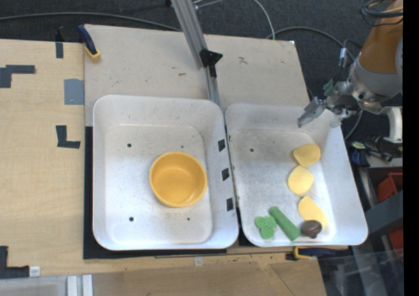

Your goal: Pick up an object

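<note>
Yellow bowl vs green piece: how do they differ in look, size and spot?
The yellow bowl is round, open upward and by far the bigger; the green piece is a thin stick lying flat with a lobed end. The yellow bowl sits alone near the middle of the left bin; the green piece lies at the near edge of the right bin, crowded beside a brown lump and yellow pieces. Both rest on a bin floor, away from the hand.
</note>
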Tool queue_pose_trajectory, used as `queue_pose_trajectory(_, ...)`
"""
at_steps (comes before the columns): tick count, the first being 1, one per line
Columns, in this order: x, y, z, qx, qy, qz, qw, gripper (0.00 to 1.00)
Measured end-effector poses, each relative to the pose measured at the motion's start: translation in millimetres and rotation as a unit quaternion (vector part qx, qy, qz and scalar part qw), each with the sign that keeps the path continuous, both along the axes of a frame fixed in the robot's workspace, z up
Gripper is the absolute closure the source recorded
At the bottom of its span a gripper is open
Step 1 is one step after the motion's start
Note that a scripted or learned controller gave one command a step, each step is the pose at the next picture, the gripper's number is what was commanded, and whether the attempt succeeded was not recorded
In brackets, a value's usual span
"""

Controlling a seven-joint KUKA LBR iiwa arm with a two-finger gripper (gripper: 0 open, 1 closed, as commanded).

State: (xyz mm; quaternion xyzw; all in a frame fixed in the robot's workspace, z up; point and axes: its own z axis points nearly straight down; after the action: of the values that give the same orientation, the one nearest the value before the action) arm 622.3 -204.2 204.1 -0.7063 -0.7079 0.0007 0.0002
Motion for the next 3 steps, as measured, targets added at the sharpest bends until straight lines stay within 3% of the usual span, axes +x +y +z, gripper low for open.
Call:
queue_pose_trajectory(1,0,0,0,-0.0001,0.000,0.000,1.0000,0.00)
queue_pose_trajectory(3,-1,3,-88,0.0004,0.002,0.000,1.0000,0.00)
